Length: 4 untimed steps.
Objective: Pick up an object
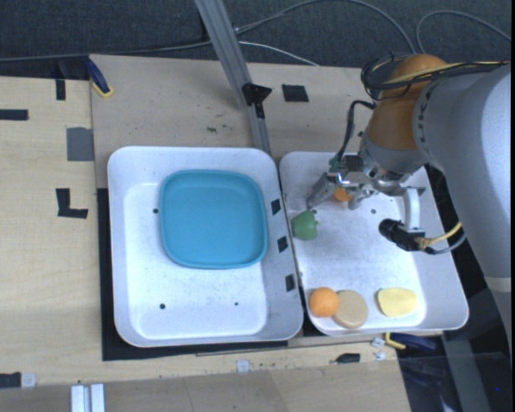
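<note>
My gripper (342, 189) hangs over the upper left part of the right white bin (438, 316), under the grey arm with its orange band. A small orange piece (339, 195) shows right at the gripper; I cannot tell whether it is gripped or lying on the bin floor. A green object (305, 225) lies just below and left of the gripper, close to the bin's left wall. Along the bin's front edge sit an orange ball (324, 301), a beige round object (352, 309) and a yellow object (397, 300).
The left white bin (129, 230) holds a blue square plate (213, 218). A slanted grey metal post (240, 75) rises behind the bins. Cables (412, 234) hang from the wrist over the right bin.
</note>
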Motion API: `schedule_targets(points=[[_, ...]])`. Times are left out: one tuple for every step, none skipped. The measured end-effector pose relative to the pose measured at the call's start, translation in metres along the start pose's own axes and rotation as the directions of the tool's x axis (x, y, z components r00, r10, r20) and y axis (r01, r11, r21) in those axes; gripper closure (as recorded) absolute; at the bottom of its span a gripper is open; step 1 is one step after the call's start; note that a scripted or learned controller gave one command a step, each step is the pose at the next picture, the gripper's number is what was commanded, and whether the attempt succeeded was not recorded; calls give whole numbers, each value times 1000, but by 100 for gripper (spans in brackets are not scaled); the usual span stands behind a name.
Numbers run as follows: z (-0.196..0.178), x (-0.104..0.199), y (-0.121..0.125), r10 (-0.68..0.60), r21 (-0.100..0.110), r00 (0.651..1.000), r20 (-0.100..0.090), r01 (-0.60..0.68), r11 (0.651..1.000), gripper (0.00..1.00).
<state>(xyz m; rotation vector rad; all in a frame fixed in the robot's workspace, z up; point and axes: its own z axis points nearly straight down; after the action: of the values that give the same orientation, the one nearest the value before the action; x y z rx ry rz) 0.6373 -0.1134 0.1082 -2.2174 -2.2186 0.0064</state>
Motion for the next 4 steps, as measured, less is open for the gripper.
schedule_targets(points=[[20,0,0,0,-6,1000,1,0,1000,0],[8,0,1,0,-8,1000,2,0,1000,100],[-38,2,-7,0,-10,1000,1,0,1000,100],[-100,2,-2,0,-11,1000,1,0,1000,100]])
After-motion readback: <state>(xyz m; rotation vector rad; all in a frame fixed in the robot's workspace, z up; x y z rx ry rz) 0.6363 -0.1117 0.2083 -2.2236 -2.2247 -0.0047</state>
